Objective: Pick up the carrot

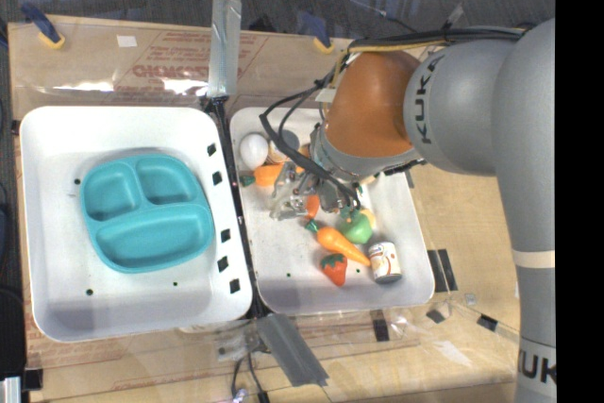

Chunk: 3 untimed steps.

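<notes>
Two shallow white bins are seen side by side on the bench (453, 203). In the left bin (47, 203) a teal plate (146, 212) with three compartments is placed; it lies flat near the middle of the bin, and nothing is seen in its compartments.

The right bin (283, 283) holds several small toy foods. A white egg (253, 149) lies near the bin's upper left corner, and just below it an orange piece (269, 174) is seen. The carrot (340, 245), orange and tilted, lies in the lower middle of this bin. A green round item (357, 227) touches it from the upper right, a red strawberry-like piece (335, 270) lies just below it, and a small white can (383, 261) with a red label stands just beside its right end.

The arm (472, 109) is reached in from the right, and its orange band (373, 109) hangs over the upper part of the right bin. The gripper (316, 193) is lowered into this bin, between the orange piece and the carrot, near the carrot's upper left end. It cannot be told how the gripper stands, because it is mixed with cables and shadow, and the carrot is not seen to be held by it.
</notes>
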### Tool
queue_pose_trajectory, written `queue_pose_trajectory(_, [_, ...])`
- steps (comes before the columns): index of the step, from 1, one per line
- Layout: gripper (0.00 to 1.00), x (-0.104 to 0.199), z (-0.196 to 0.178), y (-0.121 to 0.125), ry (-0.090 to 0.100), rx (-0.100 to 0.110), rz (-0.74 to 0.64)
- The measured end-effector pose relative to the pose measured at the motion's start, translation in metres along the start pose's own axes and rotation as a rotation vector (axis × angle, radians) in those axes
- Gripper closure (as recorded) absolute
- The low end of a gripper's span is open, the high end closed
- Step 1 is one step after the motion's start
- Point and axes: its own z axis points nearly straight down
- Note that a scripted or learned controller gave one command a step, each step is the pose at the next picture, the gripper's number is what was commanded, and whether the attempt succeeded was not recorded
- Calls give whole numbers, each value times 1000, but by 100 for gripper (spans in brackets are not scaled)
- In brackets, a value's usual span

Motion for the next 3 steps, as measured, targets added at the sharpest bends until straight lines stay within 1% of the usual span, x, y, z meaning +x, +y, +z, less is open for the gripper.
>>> queue_pose_trajectory(1, [100,75,-89,45,-2,0,70])
queue_pose_trajectory(2, [100,79,-210,26,-11,4,-13])
queue_pose_trajectory(3, [100,98,-94,4,10,-2,-180])
